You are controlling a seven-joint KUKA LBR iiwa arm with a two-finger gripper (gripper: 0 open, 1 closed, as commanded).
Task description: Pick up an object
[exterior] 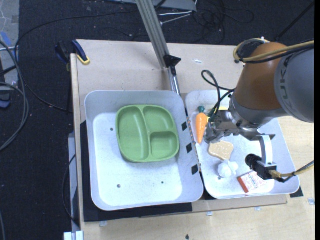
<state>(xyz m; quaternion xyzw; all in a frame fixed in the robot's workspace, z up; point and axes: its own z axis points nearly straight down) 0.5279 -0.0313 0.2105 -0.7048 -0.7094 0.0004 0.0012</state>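
In the right bin (287,176) lie an orange carrot (200,126), a tan slice of toast (221,149), a small white lump (226,170) and a red and white packet (251,181). My gripper (216,130) is low in that bin, just right of the carrot and right above the toast's upper edge. The wrist and the orange band cover most of it. Nothing can be seen held.
The left bin (100,174) holds a green divided plate (148,132). A grey metal pole (155,29) slants down from the top to the bins' back edge. Black cable (212,81) loops beside the wrist, and a black fitting (259,165) sits near the packet.
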